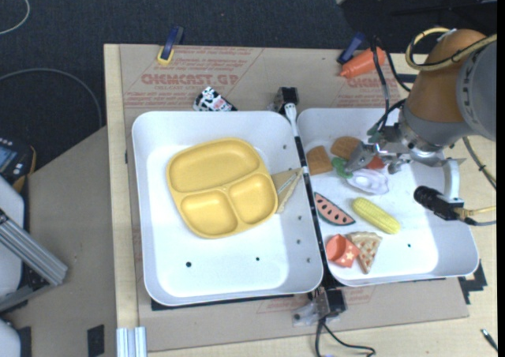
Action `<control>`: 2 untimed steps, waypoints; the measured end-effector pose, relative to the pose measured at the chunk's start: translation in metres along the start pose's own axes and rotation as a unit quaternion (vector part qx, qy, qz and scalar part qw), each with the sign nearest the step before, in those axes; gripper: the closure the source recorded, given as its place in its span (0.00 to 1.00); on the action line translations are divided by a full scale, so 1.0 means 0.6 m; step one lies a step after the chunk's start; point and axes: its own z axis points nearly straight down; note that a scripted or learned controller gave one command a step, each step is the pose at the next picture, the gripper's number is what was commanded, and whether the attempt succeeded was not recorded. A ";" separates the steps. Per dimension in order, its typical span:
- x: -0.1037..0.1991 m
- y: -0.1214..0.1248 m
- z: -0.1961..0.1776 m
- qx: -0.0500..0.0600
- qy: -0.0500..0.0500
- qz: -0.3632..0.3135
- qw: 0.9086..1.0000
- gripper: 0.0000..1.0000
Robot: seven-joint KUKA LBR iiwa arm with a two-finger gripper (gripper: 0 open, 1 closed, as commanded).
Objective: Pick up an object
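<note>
- Camera view shows your gripper [371, 159] low in the right bin [442, 257], over a pale lump [371, 182] beside a small red piece [375, 163].
- Whether it holds anything, you cannot tell.
- Expect the lump to be light and soft; take it across its middle.
- Corn cob [375, 216], watermelon slice [333, 210] and pizza slice [365, 249] lie nearby.
- Yellow plate [221, 186] sits in the left bin [158, 253].

The brown board [237, 71] under the two bins carries red printed letters along its far edge — they read about as "GICHICAST G.P", but the letters are blurred and I am not sure of them — with smaller lines around it too small to read.
</note>
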 end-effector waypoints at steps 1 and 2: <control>0.000 0.007 0.031 -0.008 -0.001 0.000 1.000 0.00; 0.001 0.008 0.012 -0.010 -0.002 0.000 1.000 1.00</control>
